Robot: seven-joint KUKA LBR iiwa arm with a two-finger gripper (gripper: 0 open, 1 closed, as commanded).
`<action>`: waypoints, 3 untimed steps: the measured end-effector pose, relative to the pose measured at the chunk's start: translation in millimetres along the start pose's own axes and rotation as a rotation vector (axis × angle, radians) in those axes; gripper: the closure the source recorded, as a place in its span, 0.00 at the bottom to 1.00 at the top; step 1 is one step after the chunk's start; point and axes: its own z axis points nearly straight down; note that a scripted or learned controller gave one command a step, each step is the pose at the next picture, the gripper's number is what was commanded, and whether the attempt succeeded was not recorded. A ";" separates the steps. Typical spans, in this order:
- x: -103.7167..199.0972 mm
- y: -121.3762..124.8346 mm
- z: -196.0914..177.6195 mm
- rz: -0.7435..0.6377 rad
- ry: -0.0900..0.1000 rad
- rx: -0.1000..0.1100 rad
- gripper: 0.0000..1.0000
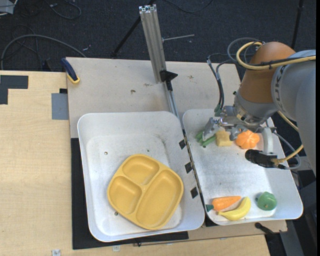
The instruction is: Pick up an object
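A: What does the desk (122,84) carry?

B: Two shallow white bins side by side. The left bin (96,137) holds a yellow divided plate (145,190) with three compartments. The arm (288,84) reaches in from the right over the right bin (229,169).

A: And the gripper?

B: The gripper (220,128) sits low at the far end of the right bin. Whether its fingers are spread or pressed together cannot be told from this angle.

A: What lies near it?

B: A pale yellow block (223,138) lies just below it, with a green piece (206,139) to its left and an orange toy fruit (247,139) to its right. Nothing shows as pinched.

A: Anything else in that bin?

B: Along the near edge, well apart from the gripper: a green apple (266,200), a banana (237,211) and, touching it, a carrot (226,202).
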 end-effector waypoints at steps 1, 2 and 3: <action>-2.3 4.5 44.5 0.000 -0.009 -0.020 0.00; -2.9 5.2 31.6 0.004 -0.007 -0.022 1.00; -2.3 6.2 -10.9 0.001 -0.001 -0.009 1.00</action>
